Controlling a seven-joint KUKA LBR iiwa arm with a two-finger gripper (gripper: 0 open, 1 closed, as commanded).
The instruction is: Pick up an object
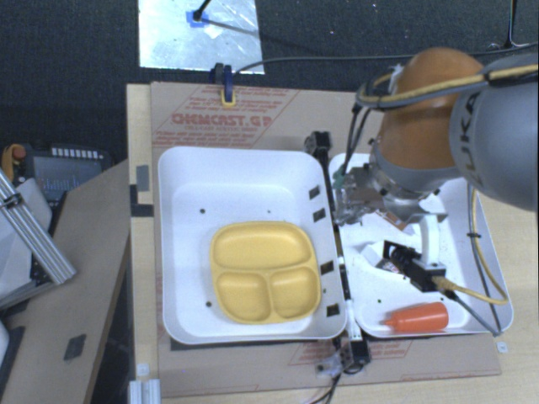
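The pale wooden worktop (141, 225) carries a flat brown cardboard sheet (253, 112) printed with red lettering, and this sheet lies directly on the worktop's surface. Two shallow white plastic bins sit side by side on the cardboard, touching along their inner walls. The left white bin (181, 183) stands on the sheet's left half; the right white bin (488, 268) stands on its right half and is partly hidden under the arm. A small yellow and blue clamp (226, 87) grips the far edge of the cardboard. A strip of cardboard shows in front of both bins at the near edge.
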